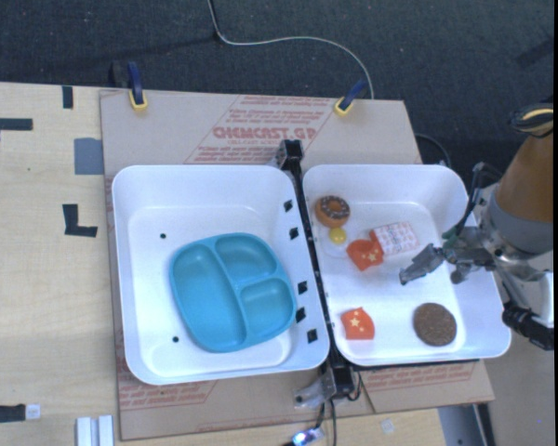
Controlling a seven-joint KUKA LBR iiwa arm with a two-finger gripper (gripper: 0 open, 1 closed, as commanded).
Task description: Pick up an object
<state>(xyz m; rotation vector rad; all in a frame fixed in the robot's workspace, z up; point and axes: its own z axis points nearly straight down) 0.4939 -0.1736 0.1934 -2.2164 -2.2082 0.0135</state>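
The right bin (446,186) holds several small objects. A chocolate-topped donut (333,211) lies near its back left, with a small yellow piece (338,237) just in front of it. An orange-red chunk (365,254) touches a white packet with red print (394,239) in the middle. A red block with a pale mark (357,324) and a round brown cookie (434,324) sit near the front wall. My gripper (428,266) hangs over the bin's right half, just right of the packet and above the cookie, with nothing seen in it.
The left bin (130,249) carries a blue divided plate (232,291). A black clip-lined divider (302,249) runs between the bins. The arm's grey and orange wrist (525,193) overhangs the right bin's right wall. A cable (288,45) loops behind the bench.
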